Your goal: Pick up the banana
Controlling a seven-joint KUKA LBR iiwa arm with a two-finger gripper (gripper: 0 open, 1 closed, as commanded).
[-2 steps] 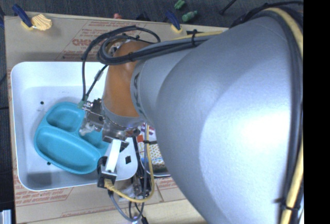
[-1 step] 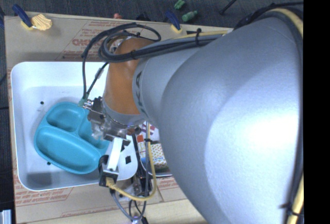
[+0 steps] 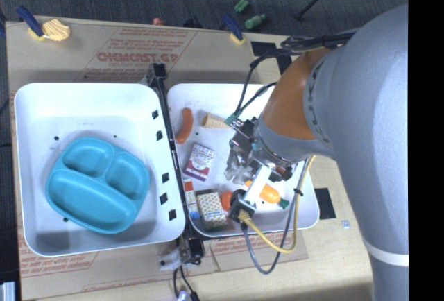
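The pincer (image 3: 239, 169) is low inside the right shallow white bin (image 3: 208, 95); how far it is open I cannot tell. I cannot pick out the banana with certainty: a yellow-orange piece (image 3: 267, 192) lies just right of the pincer, partly hidden by the wrist. Left of the pincer lies a small red and white packet (image 3: 199, 159), and below it a patterned box (image 3: 212, 208). Further up-left is an orange sausage-shaped toy (image 3: 184, 125). Far left, the other bin (image 3: 41, 102) holds a blue divided plastic plate (image 3: 98, 184).
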